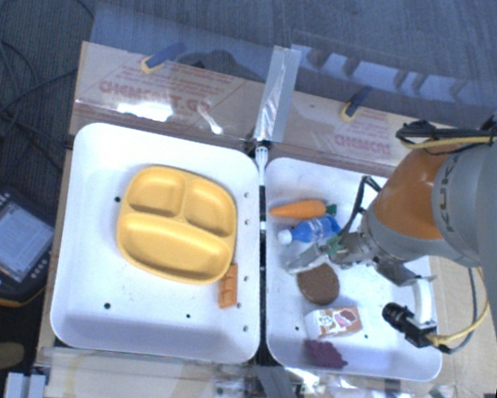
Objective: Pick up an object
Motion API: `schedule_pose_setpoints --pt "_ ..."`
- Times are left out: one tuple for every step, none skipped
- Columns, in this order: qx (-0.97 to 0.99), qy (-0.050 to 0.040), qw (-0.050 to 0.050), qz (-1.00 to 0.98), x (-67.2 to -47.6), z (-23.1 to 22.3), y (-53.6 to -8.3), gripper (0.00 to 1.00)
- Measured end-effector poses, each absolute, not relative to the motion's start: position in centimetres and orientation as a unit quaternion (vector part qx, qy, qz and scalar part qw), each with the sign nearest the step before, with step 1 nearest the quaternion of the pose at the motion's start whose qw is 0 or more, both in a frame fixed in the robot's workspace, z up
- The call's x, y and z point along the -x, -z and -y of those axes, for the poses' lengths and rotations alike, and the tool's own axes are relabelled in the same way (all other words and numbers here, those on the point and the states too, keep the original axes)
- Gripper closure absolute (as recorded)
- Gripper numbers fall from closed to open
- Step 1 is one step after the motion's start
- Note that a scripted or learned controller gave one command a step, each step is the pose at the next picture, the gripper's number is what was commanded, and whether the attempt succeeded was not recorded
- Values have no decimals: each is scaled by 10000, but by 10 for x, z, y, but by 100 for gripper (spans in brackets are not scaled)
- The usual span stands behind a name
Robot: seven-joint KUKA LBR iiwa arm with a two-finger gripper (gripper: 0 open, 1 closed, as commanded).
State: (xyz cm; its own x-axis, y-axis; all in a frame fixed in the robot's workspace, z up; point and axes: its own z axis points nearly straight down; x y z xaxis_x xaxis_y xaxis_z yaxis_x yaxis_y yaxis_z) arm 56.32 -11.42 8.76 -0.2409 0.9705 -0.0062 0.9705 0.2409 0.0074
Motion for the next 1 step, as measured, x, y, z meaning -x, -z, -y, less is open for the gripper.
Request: schedule_pose_setpoints --pt "-6160 6 29 -7878 -563 114 -94 100"
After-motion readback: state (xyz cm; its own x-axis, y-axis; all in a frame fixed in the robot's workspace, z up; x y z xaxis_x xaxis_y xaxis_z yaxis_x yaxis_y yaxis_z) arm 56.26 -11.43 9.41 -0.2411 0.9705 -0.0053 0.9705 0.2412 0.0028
